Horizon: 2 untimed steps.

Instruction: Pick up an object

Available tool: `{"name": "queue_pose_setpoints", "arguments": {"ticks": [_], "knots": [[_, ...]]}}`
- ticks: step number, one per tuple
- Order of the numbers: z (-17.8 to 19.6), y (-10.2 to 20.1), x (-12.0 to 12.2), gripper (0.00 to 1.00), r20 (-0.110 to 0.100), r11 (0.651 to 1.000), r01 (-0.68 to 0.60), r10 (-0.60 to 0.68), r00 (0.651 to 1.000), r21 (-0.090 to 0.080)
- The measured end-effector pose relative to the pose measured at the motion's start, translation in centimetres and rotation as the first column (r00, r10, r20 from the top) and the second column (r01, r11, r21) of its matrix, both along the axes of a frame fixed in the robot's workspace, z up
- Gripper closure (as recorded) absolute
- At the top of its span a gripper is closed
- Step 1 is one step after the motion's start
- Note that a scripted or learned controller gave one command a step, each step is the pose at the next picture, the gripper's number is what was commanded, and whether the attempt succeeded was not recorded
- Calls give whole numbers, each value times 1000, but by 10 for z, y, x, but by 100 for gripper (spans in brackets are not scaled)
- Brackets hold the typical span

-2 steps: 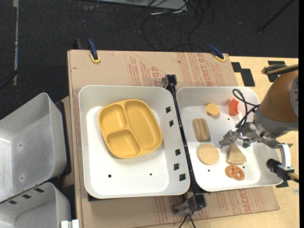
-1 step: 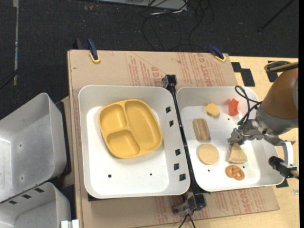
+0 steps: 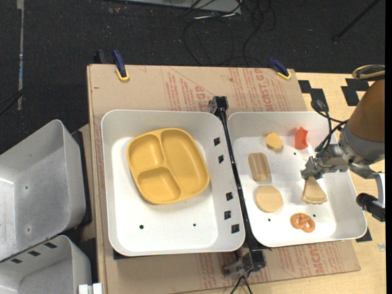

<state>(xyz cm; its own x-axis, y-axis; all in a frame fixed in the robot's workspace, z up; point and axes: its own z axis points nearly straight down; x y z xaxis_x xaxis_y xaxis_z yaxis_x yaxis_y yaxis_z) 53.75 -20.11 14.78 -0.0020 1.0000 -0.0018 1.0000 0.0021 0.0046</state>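
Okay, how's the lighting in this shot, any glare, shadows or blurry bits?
Camera view: even overhead light, no strong glare on the white bins; soft shadow rims the yellow tray; floor beyond the bench is very dark; the hand looks slightly soft over the wedge, the food pieces reasonably sharp.

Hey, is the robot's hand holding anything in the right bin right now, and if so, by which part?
Cannot be told. The hand sits right at the upper tip of the tan wedge, but no object shows clearly between its fingers.

Red print on the cardboard sheet (image 3: 160,78) is too blurred to read.
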Motion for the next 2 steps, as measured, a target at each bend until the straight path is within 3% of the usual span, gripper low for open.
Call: {"name": "queue_pose_setpoints", "arguments": {"ticks": [2], "knots": [[107, 11, 0, 100, 1, 1000, -2, 2, 1000, 0]]}}
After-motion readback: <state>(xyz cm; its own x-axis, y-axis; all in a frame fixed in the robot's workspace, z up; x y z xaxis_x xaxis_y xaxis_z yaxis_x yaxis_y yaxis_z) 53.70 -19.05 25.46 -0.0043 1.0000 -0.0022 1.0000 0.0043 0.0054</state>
